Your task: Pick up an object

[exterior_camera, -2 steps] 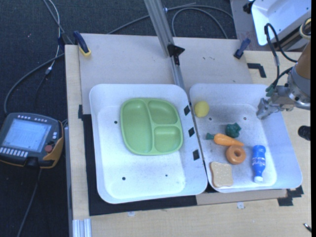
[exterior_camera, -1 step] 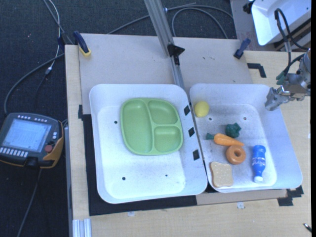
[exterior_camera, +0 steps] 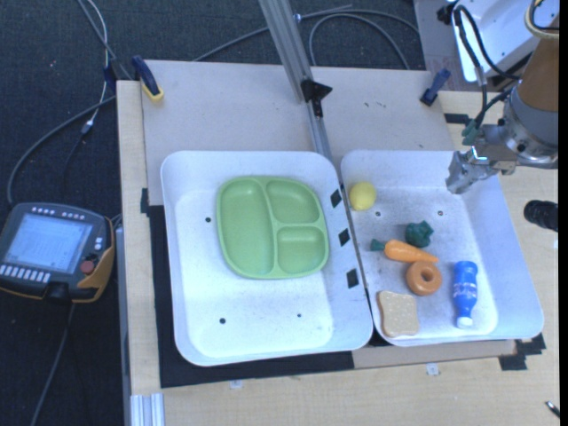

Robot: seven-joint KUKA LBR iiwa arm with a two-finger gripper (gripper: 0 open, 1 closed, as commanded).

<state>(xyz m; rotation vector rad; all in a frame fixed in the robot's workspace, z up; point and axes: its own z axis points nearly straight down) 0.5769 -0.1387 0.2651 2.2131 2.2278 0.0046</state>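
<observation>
The arm enters from the right edge of the camera view, its grey body and orange-tan band [exterior_camera: 543, 87] showing at the upper right. Black cables loop along the wrist above a broad metallic flange. From there the claw [exterior_camera: 462, 172] points down and leftward, its silvery tip low and small against the rest of the arm. Nothing is visible between its tips.

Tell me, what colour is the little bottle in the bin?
The bottle is blue with a white cap, lying in the right bin, seen in the camera view.
</observation>
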